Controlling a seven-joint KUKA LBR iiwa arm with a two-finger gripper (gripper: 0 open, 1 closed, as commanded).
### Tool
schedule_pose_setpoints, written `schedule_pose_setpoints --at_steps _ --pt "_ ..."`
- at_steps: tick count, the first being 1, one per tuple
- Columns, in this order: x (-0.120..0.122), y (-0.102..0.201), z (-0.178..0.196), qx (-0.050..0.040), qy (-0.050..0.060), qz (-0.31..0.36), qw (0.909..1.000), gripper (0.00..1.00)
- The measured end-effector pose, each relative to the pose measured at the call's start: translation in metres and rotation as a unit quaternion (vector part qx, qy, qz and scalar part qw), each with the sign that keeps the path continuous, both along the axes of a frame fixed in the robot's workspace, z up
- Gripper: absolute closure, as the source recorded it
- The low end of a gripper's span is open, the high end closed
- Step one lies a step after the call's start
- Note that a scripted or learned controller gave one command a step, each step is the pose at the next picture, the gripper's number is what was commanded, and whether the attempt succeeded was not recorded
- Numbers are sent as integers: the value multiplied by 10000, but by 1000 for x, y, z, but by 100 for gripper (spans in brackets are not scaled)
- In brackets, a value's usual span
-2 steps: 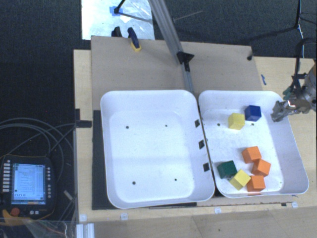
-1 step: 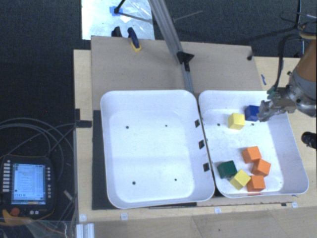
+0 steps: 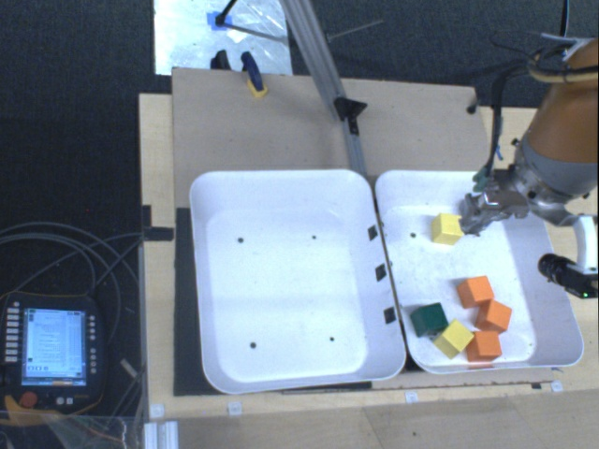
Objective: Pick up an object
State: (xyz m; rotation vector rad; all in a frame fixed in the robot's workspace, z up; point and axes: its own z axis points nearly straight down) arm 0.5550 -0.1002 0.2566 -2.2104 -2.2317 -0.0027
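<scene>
Nearest cluster: three small orange cubes (image 3: 485, 316), a dark green cube (image 3: 430, 319) and a yellow cube (image 3: 456, 338) lie bunched at the near end of the right shallow white plastic bin (image 3: 552, 344).
Target, as I judge it: the lone small yellow cube (image 3: 447, 228), apart from the rest near the bin's far end.
Pincer (image 3: 477, 210): just right of that cube, touching or nearly so; how wide it stands cannot be told, and nothing shows as held.
Doing it well: centre over the cube, straddle two opposite flat faces, descend fully before closing.
Risk: nudging the cube sideways.
Left white bin (image 3: 211, 279): beside it on the worktop (image 3: 281, 120).
</scene>
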Motion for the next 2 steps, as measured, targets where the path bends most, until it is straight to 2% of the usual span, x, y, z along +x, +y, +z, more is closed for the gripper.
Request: schedule_pose_setpoints --at_steps 1,2 --pt "-12 62 3 8 -3 10 10000 100" --pt "-20 105 5 4 -3 4 10000 100"
